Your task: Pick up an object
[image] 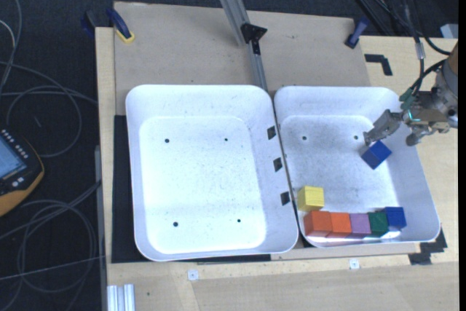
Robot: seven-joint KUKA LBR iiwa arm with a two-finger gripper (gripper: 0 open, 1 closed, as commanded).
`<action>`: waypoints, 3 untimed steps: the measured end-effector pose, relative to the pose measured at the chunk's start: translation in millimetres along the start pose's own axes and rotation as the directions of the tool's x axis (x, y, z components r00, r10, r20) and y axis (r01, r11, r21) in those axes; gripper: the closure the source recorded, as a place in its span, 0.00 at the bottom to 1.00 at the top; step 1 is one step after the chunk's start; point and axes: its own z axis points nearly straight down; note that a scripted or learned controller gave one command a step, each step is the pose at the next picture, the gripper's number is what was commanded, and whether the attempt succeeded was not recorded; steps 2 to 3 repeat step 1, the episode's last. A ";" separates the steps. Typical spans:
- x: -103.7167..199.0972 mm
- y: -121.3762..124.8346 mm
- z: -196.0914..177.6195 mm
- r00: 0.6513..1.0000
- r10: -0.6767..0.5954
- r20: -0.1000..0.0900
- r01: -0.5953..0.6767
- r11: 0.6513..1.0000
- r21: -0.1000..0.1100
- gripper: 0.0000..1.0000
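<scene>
My gripper hangs over the right side of the right bin, its two fingers spread open. A blue cube sits tilted just below the tip of the left finger. It touches or nearly touches that finger and is not between the two. Along the bin's front wall stands a row of blocks: red-orange, orange, purple, green and blue. Just behind the row's left end is a yellow cube.
The left bin lies beside the right one, with small black clips along their shared edge. A metal pole slants in from the top. Cables lie on the dark floor to the left.
</scene>
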 end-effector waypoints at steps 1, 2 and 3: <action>10.5 53.0 59.5 1.000 -0.002 -0.001 0.002 1.000 0.004 0.00; 10.5 53.0 59.5 1.000 -0.002 -0.001 0.002 1.000 0.004 0.00; 10.5 53.0 59.5 1.000 -0.002 -0.001 0.002 1.000 0.004 0.00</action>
